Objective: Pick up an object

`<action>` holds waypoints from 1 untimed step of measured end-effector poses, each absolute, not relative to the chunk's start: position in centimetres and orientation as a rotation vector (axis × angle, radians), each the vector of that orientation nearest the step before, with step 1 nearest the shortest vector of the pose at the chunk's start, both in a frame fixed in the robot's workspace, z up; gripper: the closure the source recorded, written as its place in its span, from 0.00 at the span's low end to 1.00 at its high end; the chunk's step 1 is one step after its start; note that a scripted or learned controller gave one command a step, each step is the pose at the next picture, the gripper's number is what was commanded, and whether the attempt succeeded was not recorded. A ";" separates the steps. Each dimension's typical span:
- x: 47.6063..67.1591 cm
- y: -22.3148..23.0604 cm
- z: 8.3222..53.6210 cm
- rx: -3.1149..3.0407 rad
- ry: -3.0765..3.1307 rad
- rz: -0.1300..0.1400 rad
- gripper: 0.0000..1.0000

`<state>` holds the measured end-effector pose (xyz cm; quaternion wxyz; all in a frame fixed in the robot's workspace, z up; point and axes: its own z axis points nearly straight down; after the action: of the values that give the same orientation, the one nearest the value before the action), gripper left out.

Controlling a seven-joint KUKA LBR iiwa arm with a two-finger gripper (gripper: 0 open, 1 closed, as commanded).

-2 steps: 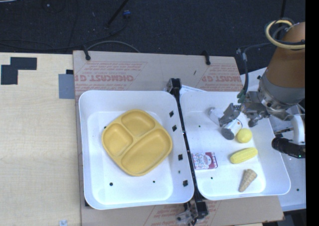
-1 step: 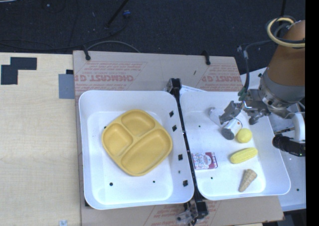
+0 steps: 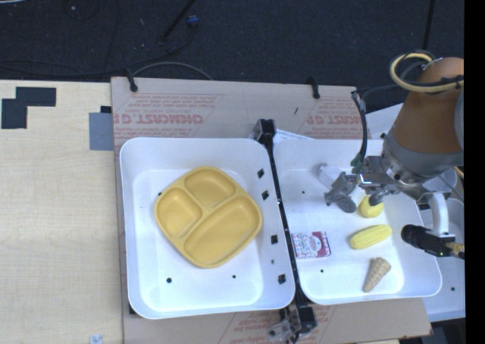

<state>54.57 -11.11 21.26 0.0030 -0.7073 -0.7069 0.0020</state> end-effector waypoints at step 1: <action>54.8 -10.9 14.9 -2.216 -2.216 0.007 0.00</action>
<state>54.79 -10.91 14.89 0.0036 -0.7072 -0.7070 0.0023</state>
